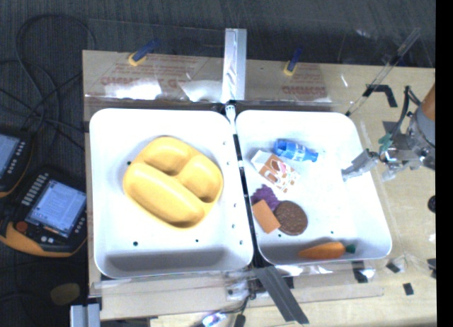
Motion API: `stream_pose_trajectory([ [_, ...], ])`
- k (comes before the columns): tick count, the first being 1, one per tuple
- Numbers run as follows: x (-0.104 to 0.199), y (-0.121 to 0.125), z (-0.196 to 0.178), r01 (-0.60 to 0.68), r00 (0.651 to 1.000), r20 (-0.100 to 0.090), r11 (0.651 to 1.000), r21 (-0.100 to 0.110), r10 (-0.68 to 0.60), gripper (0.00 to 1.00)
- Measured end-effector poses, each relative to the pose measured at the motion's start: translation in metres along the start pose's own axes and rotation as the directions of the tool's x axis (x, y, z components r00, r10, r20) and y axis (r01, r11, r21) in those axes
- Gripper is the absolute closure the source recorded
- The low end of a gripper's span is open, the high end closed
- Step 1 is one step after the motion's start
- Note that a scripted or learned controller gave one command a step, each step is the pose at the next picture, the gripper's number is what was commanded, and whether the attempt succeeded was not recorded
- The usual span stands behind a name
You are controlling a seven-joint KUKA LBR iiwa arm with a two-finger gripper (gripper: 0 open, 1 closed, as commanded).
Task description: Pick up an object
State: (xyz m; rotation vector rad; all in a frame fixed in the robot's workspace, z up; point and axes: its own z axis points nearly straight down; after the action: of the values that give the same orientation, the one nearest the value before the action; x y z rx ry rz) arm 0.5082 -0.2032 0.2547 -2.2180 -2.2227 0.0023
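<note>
two shallow white bins sit side by side on the bench, the left bin (113,248) and the right bin (368,205), with a dark divider strip running between them. the left bin holds one big yellow object (173,180), lumpy and rounded like a loaf of bread, lying near the middle of its floor.

the right bin carries the smaller things, all gathered toward its left half. a blue bottle (295,151) lies on its side near the far wall. just beside it, nearer the divider, lies a white and orange carton (274,170), tilted. below that comes a purple piece (266,195), touching an orange block (265,216), and a round brown cookie (290,218) sits right against the block. an orange carrot (323,250) lies apart from the cluster along the near wall, with a green tip at its right end.

the gripper (391,157) hangs at the right rim of the right bin, part over the bench, well apart from every object. nothing lies between its fingers. a grey finger-like part reaches left over the bin's rim, but whether the fingers are spread or pressed together cannot be told from this angle.

the right half of the right bin's floor is bare white. two blue and yellow clamps (144,52) grip a plastic sheet behind the bins, and a handheld pendant (49,212) with a screen lies on the floor at left.
</note>
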Motion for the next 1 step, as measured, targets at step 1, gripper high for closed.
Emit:
stream_pose_trajectory([
  [1, 0.0000, 0.0000, 0.0000, 0.000, 1.000, 0.000, 1.000, 0.000, 0.000, 0.00],
])
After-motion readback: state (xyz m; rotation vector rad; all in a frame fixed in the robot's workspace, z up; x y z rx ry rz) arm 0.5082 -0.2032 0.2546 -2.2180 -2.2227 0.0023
